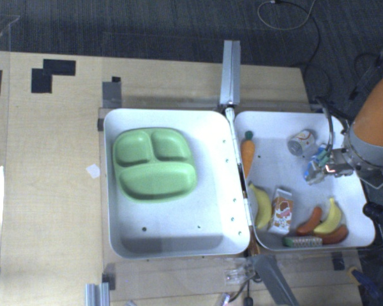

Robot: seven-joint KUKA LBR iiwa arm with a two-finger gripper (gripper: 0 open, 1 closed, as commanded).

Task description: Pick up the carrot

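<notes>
The carrot, orange with a green top, lies along the left wall of the right bin. My gripper hangs over the right part of that bin, well to the right of the carrot and just below a small grey can. Nothing shows between its fingers.
The left bin holds a green divided plate. In the right bin lie a banana, a small juice carton, a second banana, a red sausage and another red piece. The arm enters from the right.
</notes>
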